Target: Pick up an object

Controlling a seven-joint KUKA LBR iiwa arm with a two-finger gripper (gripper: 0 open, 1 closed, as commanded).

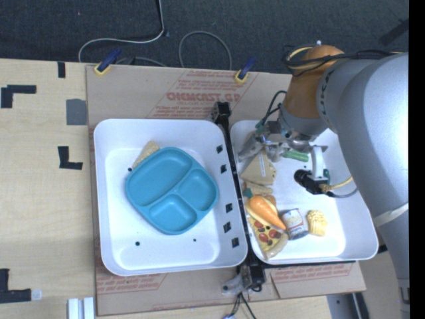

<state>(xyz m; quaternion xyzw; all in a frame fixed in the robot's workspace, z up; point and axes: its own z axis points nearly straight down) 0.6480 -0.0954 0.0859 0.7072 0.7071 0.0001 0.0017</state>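
Note:
My gripper [261, 153] hangs over the upper left part of the right bin [352, 231], its fingers spread open with nothing between them. Just below it lies a tan bread wedge [259, 172]. Further toward the front of that bin are an orange carrot [264, 209], a pizza slice [269, 236], a small can [294, 223] and a yellow corn piece [317, 222].
The left bin [113, 244] holds a blue divided plate [172, 189] with a tan slice [146, 153] poking out from under its upper left edge. A black divider [229, 178] with clips runs between the bins. The arm covers the right bin's far right side.

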